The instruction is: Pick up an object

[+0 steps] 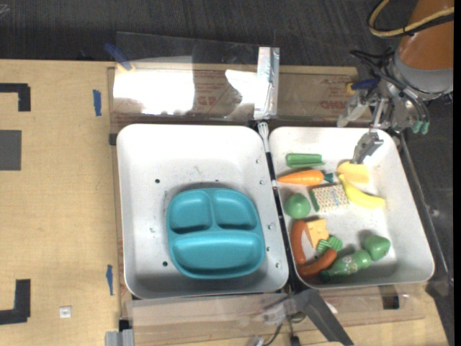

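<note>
While the fingers (369,148) hang at the right bin's (403,215) far corner, apart or together you cannot tell, the banana (358,184) lies just beside them; close off-centre and its curved skin may slip toward the carrot (301,178).

a yellow banana (358,184) lies flat, curved. just left of the banana sits a speckled block (328,197); farther left lies an orange carrot (301,178), tip towards the banana, with a green pod (303,159) behind it. in front of the banana rest a green pepper (377,247) and a curved orange sausage (302,254).
</note>
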Robot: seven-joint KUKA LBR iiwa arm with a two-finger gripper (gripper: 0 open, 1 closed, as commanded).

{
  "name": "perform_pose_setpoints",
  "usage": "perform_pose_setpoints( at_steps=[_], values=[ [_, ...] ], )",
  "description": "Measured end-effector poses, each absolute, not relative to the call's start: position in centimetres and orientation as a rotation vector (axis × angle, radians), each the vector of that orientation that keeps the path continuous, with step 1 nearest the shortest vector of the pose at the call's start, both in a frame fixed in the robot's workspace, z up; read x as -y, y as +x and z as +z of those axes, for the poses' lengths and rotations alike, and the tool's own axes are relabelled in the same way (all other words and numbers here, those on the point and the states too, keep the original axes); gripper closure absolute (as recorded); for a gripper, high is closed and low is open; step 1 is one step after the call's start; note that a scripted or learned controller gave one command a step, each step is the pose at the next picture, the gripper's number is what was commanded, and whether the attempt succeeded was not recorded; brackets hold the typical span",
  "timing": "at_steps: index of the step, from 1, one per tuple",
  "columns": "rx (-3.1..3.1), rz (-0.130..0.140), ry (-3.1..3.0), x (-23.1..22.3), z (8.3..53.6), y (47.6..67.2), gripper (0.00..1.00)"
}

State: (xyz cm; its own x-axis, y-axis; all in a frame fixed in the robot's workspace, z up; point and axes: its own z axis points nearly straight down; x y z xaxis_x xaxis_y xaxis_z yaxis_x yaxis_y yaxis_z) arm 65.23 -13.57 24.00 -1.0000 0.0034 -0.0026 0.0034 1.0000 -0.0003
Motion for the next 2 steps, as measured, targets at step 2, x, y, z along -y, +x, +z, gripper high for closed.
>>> perform_pose_setpoints(
  at_steps=[2],
  values=[
    [-3.118,0.002,-0.115,15.7,9.7,63.0,0.00]
  ],
)
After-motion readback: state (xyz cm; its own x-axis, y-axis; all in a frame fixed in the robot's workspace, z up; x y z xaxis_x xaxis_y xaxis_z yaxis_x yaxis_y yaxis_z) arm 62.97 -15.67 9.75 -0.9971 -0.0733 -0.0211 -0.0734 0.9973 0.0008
